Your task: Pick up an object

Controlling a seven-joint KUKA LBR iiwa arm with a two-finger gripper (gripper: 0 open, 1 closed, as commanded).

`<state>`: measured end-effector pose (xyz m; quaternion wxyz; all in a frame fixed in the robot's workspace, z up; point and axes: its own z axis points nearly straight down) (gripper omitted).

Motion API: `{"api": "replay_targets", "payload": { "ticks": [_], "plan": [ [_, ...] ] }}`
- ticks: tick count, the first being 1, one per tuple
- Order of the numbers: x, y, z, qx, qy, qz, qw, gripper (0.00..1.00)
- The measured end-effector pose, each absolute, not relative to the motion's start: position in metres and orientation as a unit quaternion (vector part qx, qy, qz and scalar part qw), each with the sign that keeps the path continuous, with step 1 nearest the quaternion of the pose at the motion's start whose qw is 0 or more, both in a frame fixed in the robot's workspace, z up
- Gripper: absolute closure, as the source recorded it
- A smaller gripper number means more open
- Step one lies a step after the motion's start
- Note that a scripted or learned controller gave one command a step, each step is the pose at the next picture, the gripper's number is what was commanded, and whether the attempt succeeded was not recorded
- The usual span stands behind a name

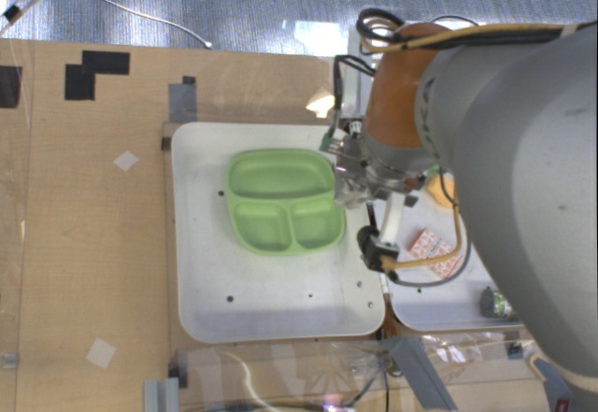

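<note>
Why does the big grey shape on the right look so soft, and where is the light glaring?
In the camera view, the grey arm sits close to the lens, so it looks blurred; the green tray in the left bin is sharper. Glare shows on the floor above the bench, and the arm casts soft shadow near the gripper.

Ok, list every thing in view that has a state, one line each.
green divided plate: right way up, flat in the left bin, compartments bare.
left bin: holds the plate.
right bin: holds a small red and white packet, mostly hidden by the arm.
tool: low at the plate's right rim; grip not discernible.
</note>
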<state>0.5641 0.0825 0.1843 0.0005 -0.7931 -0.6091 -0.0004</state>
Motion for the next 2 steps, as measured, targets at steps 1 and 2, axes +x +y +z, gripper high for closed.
{"api": "replay_targets", "payload": {
  "ticks": [1, 2],
  "plan": [
    [0.521, 0.119, 0.189, -0.874, -0.486, 0.0003, 0.001, 1.0],
    [0.486, 0.211, 0.203, -0.927, -0.374, 0.0, 0.001, 1.0]
  ]
}}
